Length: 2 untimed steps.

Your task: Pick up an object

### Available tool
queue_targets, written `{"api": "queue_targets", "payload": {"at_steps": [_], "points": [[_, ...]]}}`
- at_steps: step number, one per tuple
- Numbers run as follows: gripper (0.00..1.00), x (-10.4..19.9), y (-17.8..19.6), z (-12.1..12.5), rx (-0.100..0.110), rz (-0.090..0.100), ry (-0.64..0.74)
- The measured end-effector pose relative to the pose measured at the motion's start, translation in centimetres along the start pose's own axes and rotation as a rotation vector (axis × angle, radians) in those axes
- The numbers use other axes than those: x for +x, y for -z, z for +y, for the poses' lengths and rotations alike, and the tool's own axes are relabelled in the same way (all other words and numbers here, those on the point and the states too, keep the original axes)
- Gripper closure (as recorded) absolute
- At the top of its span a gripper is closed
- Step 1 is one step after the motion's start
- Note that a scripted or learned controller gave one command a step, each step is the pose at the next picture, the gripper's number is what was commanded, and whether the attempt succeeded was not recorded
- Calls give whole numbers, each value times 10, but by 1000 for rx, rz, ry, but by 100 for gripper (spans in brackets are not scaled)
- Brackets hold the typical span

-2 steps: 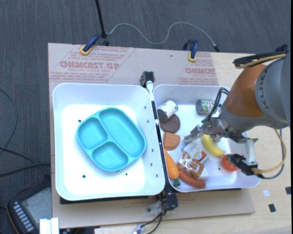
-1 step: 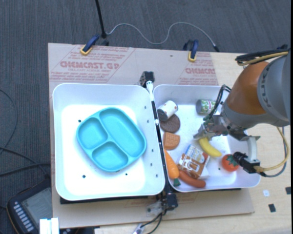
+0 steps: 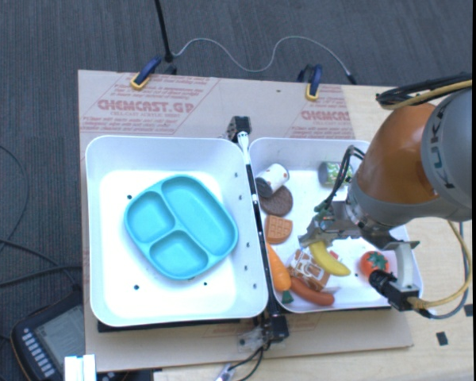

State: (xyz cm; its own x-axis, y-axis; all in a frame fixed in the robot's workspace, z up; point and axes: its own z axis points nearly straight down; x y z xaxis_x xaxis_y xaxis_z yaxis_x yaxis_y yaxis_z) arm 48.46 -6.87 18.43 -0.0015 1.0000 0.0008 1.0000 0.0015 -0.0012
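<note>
Two bins: both white, side by side on the bench. The left bin (image 3: pixel 95 236) carries a blue divided plate (image 3: pixel 181 225); the right bin (image 3: pixel 301 151) has all the toy food.

My gripper (image 3: pixel 324 230): hanging low over the middle of the right bin, just above the banana (image 3: pixel 330 258).

Fingers: honestly can't tell if they're apart or together, my own wrist blocks the look. Nothing visibly pinched, so I'm not claiming a grab.

Closest target: that banana, near the bin's front edge, lying at a slant with one end under my tip.

Neighbours: a striped packet (image 3: pixel 308 267) touching the banana's left side, a sausage (image 3: pixel 311 294) along the front edge, a carrot (image 3: pixel 278 270) against the left wall, a waffle (image 3: pixel 278 229) and a brown cookie (image 3: pixel 278 202) further back on the left, a red tomato (image 3: pixel 374 262) by the front right corner.

Step in hand, I'd say: lining up and dropping onto the banana.

How to do it right: straddle the banana across its narrow width, not along its length, and come down mid-body where it's fattest.

Watch out: the packet is snug against it, so one finger could land on that and push the banana sideways. I'd bias toward the tomato side, where there's bare bin floor.

Lift: straight up, slow, it's curved and probably slick.
</note>
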Motion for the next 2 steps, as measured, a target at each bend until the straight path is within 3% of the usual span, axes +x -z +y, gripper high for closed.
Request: {"api": "queue_targets", "payload": {"at_steps": [1,2], "points": [[100,60,0,59,0,-1,1],[100,60,9,59,2,-1,1]]}}
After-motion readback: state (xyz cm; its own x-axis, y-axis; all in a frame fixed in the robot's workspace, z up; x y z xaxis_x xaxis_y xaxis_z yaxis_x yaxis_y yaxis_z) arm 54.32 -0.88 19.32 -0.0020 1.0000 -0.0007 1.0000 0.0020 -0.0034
